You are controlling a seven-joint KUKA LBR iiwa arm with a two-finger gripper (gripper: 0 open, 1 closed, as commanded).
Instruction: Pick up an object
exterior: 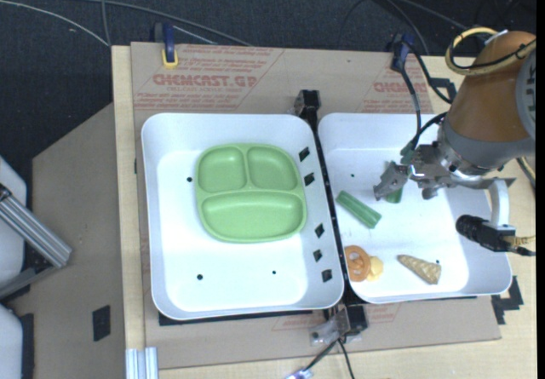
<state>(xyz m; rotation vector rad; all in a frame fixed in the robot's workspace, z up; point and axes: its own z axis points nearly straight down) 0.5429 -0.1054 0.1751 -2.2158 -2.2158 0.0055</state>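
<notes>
A grey KUKA arm [490, 113] with an orange band above its wrist reaches over the right-hand white bin [477, 284] of two set side by side on a cardboard-topped bench [221, 71]. Its two-finger gripper [390, 190] hangs low over the bin's floor, and a small patch of green shows right at the fingertips; it may be a piece caught between them, though the slanted view is too coarse to settle this, and whether the jaws are clenched or released cannot be told.

Just below the jaws and slightly toward the divider lies a green cylinder [358, 209], tilted on the bin floor, close to the fingertips but apparently apart from them. Farther below the jaws, near the bin's front wall, rests an orange pretzel-shaped toy [362, 264], and beside it, more under the wrist, a tan wedge like a slice of pizza [421, 268]. These two lie well apart from the fingertips.

Across the divider from the jaws, the left bin [170, 275] holds a pale green divided plate [251, 192] with three compartments, sitting flat. A black cable [415, 105] trails from the bench's far edge down to the wrist
</notes>
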